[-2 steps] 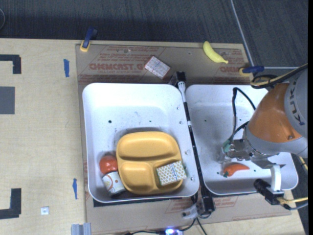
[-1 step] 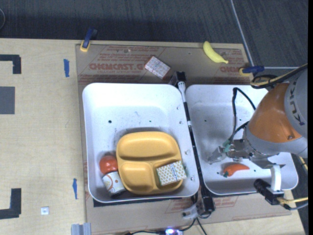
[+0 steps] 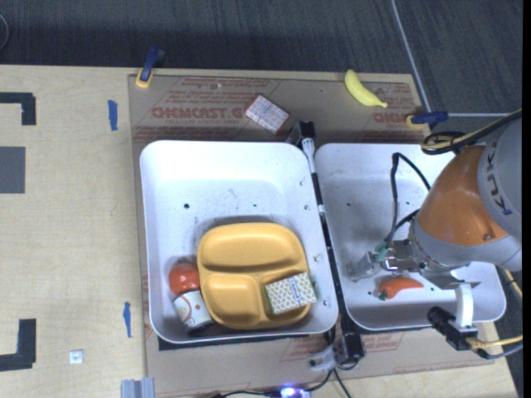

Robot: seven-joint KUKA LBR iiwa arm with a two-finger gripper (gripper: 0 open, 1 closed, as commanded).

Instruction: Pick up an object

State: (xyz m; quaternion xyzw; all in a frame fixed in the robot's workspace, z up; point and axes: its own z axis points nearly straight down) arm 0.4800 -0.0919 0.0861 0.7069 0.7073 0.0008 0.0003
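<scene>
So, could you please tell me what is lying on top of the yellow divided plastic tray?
A small patterned packet lies in the yellow divided plastic tray's lower right compartment. Whatever the packet or tray covers stays hidden.

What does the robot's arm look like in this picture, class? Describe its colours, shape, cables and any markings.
The arm is bulky and rounded: a grey body with a wide orange band above the wrist. Dark lettering sits on the grey shell at the picture's edge, too cut off to read. Black cables loop from the arm toward the wrist, and a yellowish one curves above it. The gripper is small, metallic grey, with a green spot.
</scene>
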